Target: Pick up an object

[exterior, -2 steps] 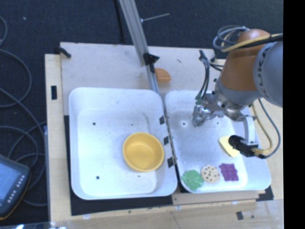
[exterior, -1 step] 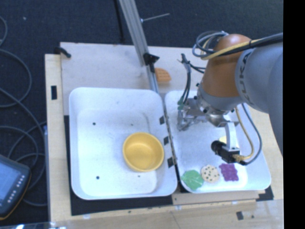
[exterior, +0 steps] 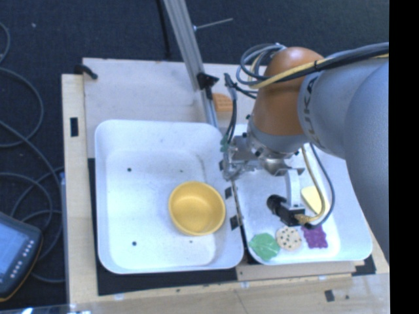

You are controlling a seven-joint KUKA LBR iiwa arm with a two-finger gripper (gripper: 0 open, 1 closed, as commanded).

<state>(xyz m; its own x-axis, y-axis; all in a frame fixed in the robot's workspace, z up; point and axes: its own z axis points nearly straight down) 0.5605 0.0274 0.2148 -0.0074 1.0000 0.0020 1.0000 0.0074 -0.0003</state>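
Yellow bowl [exterior: 196, 207] in left bin [exterior: 118, 175]; no legible writing, seemingly.

We find no readable text, label, brand or number anywhere. The device screen [exterior: 14, 254] at the lower left glows pale but shows nothing we can make out (too small and blurred). The black tabs on the bench edge [exterior: 74, 127] carry no lettering we can read. The bins [exterior: 118, 142] are plain white.
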